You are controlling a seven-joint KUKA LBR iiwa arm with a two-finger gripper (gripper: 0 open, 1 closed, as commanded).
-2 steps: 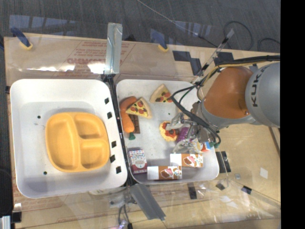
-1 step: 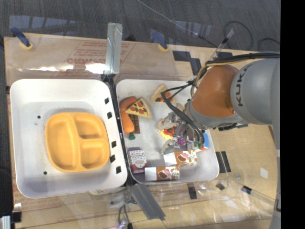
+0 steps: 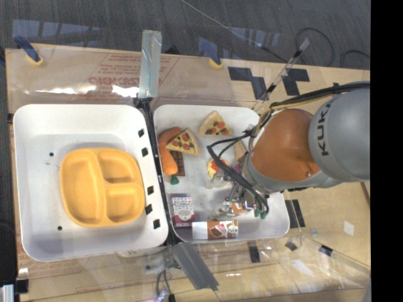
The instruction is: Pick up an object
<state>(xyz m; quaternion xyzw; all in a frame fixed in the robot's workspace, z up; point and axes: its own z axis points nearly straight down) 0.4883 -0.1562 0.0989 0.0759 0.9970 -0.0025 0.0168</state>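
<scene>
The right bin [image 3: 277,226] holds several toy foods: a pizza slice [image 3: 183,141] on a brown piece, a second pizza slice [image 3: 217,126] at the back, an orange carrot [image 3: 169,160] by the left wall, a small red-and-white packet [image 3: 182,209] and a flat snack bar [image 3: 216,229] at the front. My gripper [image 3: 243,204] hangs low over the bin's front right part, just right of a small multicoloured toy [image 3: 216,168]. The orange wrist band covers the bin's right side. I see nothing clearly held.
In the left bin [image 3: 38,121] lies a yellow divided plate [image 3: 101,186]. A taped divider [image 3: 150,137] runs between the two bins. Black cables [image 3: 220,146] loop from the wrist over the right bin's middle.
</scene>
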